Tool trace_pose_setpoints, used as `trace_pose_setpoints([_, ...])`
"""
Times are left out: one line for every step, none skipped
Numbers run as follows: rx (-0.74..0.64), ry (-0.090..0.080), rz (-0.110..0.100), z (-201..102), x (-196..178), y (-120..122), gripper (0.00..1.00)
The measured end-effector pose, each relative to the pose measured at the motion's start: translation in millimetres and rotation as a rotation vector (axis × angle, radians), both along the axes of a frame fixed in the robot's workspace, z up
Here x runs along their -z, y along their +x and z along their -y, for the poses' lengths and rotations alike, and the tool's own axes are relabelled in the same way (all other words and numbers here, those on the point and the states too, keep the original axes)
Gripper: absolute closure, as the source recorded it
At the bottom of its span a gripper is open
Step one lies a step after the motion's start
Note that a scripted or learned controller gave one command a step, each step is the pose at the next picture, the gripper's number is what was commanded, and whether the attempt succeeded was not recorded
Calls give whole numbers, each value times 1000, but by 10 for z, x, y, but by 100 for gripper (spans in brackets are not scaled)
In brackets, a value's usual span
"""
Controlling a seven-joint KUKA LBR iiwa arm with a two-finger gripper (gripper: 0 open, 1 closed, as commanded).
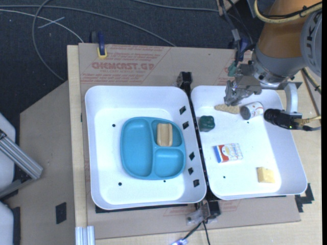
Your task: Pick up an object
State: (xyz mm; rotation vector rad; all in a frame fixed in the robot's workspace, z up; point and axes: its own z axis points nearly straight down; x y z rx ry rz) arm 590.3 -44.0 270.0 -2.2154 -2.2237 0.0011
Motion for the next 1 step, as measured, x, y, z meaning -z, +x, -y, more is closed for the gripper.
trace_pose_setpoints([0, 0, 3, -485, 37, 77, 100])
